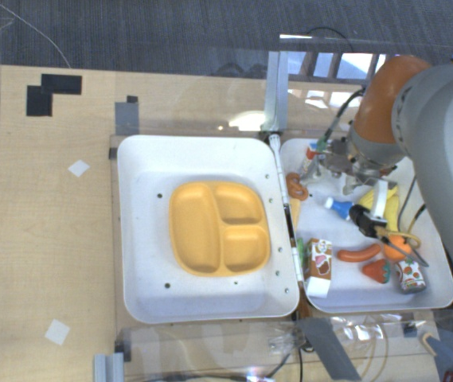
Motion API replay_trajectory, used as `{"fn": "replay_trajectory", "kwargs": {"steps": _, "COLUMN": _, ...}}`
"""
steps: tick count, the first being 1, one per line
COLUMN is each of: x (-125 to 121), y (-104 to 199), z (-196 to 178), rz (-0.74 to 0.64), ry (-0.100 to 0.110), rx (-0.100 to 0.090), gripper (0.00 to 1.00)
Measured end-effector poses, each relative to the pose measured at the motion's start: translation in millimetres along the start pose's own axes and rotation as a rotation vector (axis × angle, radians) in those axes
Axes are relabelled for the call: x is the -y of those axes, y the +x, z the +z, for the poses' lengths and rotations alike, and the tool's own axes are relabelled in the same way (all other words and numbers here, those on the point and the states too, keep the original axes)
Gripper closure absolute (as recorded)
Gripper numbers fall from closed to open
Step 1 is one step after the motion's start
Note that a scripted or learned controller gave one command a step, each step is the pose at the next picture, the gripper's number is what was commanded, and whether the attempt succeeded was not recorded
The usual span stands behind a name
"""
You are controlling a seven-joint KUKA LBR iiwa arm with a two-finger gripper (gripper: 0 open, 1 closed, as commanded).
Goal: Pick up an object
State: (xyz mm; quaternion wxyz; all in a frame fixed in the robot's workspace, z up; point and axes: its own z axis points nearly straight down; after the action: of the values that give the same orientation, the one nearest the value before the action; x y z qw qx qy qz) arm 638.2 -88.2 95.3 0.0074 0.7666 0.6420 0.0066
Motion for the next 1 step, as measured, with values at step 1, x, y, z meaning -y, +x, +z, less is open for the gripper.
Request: {"fn": "replay_trajectory", "kwargs": {"steps": 1, "x": -6.1, "y": -12.5, "z": -60.3, "rz": -0.292, "ry": 0.01, "rx": -0.001, "gripper": 0.0}}
